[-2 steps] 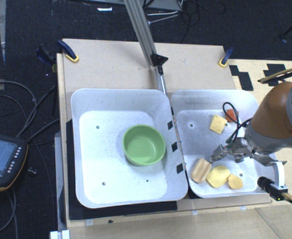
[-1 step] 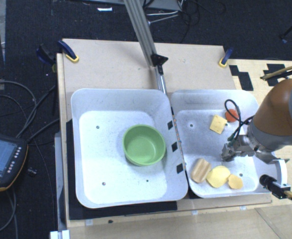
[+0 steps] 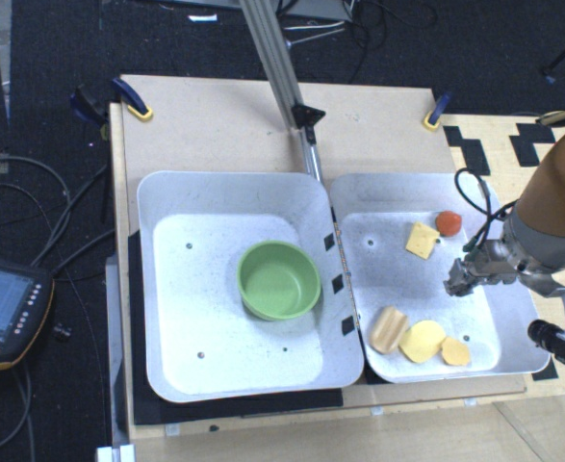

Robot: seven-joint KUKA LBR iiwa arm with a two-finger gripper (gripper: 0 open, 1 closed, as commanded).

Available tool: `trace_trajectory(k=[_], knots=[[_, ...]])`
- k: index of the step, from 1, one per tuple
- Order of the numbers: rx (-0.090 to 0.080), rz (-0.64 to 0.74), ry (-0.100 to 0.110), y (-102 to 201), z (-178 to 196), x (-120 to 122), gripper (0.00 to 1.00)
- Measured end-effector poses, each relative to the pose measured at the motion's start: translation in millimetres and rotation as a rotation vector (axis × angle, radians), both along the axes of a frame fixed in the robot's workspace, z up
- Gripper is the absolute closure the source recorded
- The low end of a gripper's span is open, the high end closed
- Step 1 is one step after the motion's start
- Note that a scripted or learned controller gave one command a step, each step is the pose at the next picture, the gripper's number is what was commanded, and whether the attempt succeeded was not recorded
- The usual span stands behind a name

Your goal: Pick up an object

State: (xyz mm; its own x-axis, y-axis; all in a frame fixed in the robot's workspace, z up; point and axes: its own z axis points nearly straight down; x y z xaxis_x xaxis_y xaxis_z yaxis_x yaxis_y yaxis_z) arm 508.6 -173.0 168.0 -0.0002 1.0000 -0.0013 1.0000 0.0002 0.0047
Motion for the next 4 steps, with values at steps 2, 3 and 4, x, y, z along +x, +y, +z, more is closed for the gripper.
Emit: trace_trajectory(k=[2,3,4], knots=[[0.0,0.0,0.002,2.2,77.7,-1.6,1.0],[0.002,0.005,0.005,58.5,66.5,2.8,1.0],[0.002,0.005,0.005,110.5,56.0,5.3,1.0]])
